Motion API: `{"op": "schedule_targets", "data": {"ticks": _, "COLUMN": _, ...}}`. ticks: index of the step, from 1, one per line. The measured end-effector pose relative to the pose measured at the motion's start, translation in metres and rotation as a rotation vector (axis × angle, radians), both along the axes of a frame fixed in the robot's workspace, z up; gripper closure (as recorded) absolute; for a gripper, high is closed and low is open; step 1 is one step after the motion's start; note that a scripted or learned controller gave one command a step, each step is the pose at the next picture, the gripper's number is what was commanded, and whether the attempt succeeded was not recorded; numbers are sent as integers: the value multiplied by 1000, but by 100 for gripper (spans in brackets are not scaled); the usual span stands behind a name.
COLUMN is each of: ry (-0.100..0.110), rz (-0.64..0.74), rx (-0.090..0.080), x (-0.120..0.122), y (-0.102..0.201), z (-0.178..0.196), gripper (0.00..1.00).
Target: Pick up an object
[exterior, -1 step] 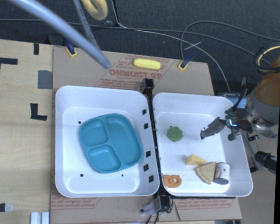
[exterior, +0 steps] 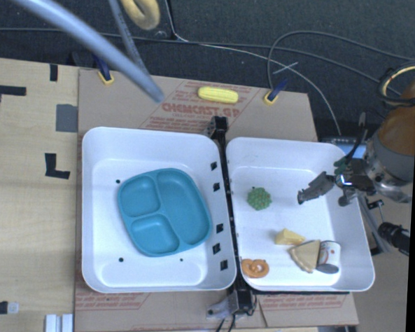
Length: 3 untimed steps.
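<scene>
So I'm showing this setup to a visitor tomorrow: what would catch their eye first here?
Probably the blue tray, lying alone in the left bin. Next, the small food toys in the right bin: a green broccoli, a yellow wedge and a pretzel. The gripper hovers over that bin's right side, beside the broccoli.

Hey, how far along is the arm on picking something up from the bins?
Done: nothing looks picked yet. The broccoli, cheese wedge, pretzel and can all lie in the right bin, and the blue tray lies in the left bin. In hand: the gripper hangs over the right bin, right of the broccoli, with nothing between its fingers. Left: lowering onto an object, closing and lifting.
</scene>
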State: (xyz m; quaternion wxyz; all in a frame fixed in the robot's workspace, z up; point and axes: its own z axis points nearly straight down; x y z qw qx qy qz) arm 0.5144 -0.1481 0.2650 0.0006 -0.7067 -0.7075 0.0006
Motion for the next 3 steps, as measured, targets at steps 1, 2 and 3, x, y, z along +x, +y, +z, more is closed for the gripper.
{"op": "schedule_targets", "data": {"ticks": 1, "ry": 6, "rz": -2, "rx": 1, "x": 0, "y": -7, "z": -61, "gripper": 0}}
{"op": "schedule_targets", "data": {"ticks": 2, "ry": 5, "rz": 0, "rx": 2, "x": -5, "y": 3, "z": -112, "gripper": 0}}
{"op": "schedule_targets", "data": {"ticks": 3, "ry": 5, "rz": -1, "rx": 1, "x": -6, "y": 1, "z": -156, "gripper": 0}}
